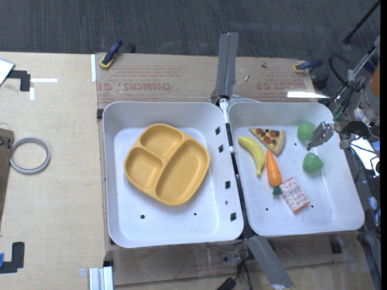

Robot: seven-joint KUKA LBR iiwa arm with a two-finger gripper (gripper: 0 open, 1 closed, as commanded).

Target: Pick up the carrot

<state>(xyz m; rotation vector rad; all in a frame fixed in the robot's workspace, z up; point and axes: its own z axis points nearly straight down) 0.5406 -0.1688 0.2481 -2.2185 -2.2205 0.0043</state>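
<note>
Your yellow divided plate (167, 171) sits in the left bin (115, 180). In the right bin (338, 216), left to right, lie a banana (254, 153), a pizza slice (269, 138) and the carrot (273, 171), orange, tapered, its green stub toward the near rim, just beside a small red-and-white packet (294, 195). Two green items (312, 162) are too blurred to name. The arm is cut off at the right edge; its gripper (319, 136) hangs between them, whether clenched or released you cannot tell.

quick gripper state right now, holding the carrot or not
Gripper: open, holding nothing; it sits at the right bin's far right, apart from the carrot.
</note>
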